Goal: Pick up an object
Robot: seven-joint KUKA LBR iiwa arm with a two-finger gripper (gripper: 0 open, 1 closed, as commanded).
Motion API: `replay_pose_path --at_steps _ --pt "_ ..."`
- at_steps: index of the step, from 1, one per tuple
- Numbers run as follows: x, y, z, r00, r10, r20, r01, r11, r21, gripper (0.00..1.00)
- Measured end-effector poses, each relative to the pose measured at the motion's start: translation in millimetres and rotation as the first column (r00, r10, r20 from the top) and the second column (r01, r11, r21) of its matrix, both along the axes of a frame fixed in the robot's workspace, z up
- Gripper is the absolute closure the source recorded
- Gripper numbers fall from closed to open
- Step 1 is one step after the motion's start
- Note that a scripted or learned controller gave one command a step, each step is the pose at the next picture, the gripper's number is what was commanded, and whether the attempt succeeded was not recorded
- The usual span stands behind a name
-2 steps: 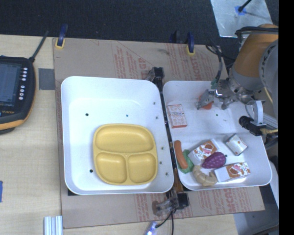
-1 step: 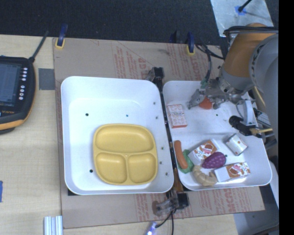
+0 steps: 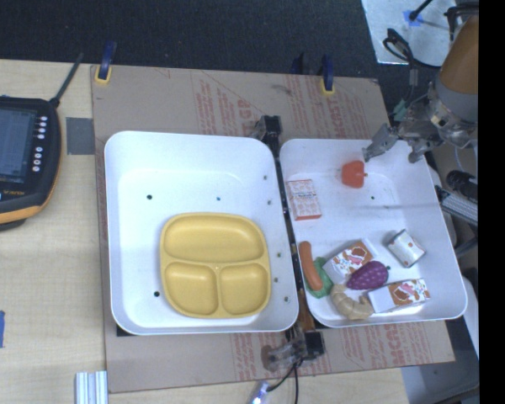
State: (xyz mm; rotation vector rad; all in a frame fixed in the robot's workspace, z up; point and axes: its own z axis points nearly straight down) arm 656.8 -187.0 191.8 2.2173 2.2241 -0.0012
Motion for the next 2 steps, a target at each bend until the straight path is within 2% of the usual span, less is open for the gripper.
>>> replay_pose_path --at_steps 1,2 --pt "-1.9 32.0 -101.9 1.000 0.002 -0.008 -0.002 1.000 0.002 0.00" --pt "-0.3 21.7 -99.6 1.000 0.001 -0.001 -0.001 1.000 0.000 0.00"
